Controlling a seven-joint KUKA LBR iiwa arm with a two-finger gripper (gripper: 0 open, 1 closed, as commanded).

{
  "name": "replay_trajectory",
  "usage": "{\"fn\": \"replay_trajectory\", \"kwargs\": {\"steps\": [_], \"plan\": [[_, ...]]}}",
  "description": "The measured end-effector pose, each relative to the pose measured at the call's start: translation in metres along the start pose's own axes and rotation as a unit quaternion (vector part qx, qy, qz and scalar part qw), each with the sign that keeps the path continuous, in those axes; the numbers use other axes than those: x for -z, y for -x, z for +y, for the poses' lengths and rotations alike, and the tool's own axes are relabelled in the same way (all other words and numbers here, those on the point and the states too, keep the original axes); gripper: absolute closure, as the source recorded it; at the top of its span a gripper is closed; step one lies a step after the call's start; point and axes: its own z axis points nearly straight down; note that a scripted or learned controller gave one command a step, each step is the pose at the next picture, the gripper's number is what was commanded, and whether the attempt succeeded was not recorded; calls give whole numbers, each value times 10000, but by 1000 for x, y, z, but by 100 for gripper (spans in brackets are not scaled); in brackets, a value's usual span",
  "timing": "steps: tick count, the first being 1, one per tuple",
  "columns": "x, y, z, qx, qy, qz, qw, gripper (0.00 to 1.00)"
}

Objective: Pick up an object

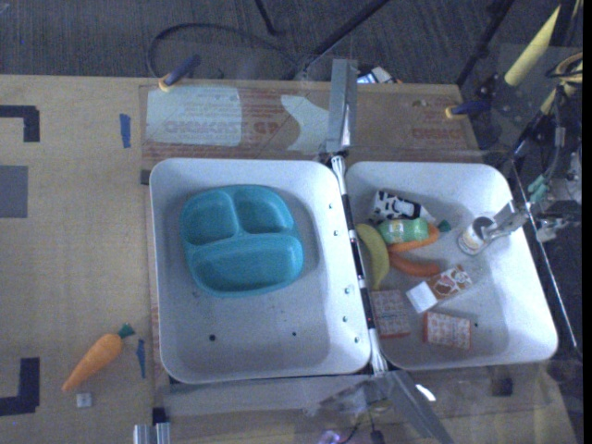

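While my gripper (481, 232) sits low over the right bin (527, 326), toward its right wall, I can't tell its state and see nothing lifted, so I judge the pick not yet made. Candidates lie left of it in that bin: a banana (374, 254), a cow-patterned toy (398, 204), small cards (448, 329); choosing, grasping and raising one all remain.
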Motion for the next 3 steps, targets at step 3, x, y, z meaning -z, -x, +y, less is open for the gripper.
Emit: {"fn": "replay_trajectory", "kwargs": {"steps": [3], "plan": [[-127, -49, 88, -1074, 18, -8, 9942, 0]]}}
